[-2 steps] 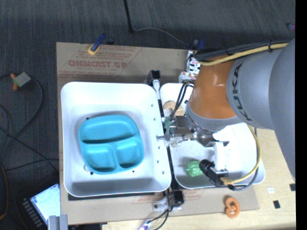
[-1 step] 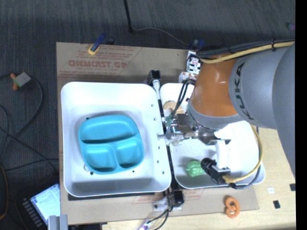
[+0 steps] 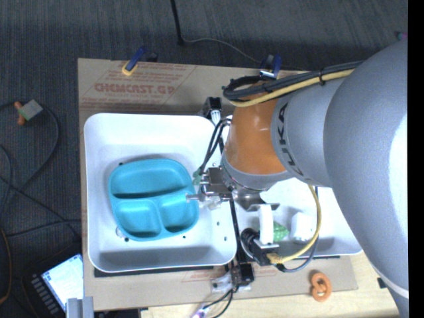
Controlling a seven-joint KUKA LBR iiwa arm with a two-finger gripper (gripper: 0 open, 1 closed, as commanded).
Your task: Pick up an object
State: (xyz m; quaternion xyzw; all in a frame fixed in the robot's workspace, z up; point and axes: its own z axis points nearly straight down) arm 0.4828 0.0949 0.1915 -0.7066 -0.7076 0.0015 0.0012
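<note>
Camera view: gripper (image 3: 204, 192) sits low over the left bin (image 3: 98, 171), at that bin's right side, close to the wall shared with the right bin (image 3: 341, 242); whether the jaws are spread or pressed together cannot be told, as the wrist and cabling cover them from above.

Candidate thing: blue divided tray (image 3: 149, 197), lying flat on the left bin's floor, open side up; it lies directly to the view's left of the gripper, its right rim touching or just beside the gripper tip; contact itself not resolvable. Long axis of the tray runs roughly left to right in the view, slightly tilted; the rim nearest the gripper is a short, curved edge.

Judgement: the move turns on that near rim; a pinch over the thin edge looks the only purchase, since the tray body is far wider than the gripper; a flat, shallow tray is likely to tip or slide out if caught off-centre.

Other things: small white object (image 3: 303, 225) and a green piece (image 3: 280, 232) in the right bin, under the arm, well apart from the tray; orange ring (image 3: 320, 284) on the counter (image 3: 119, 88) outside both bins; nothing stands between gripper and tray.
</note>
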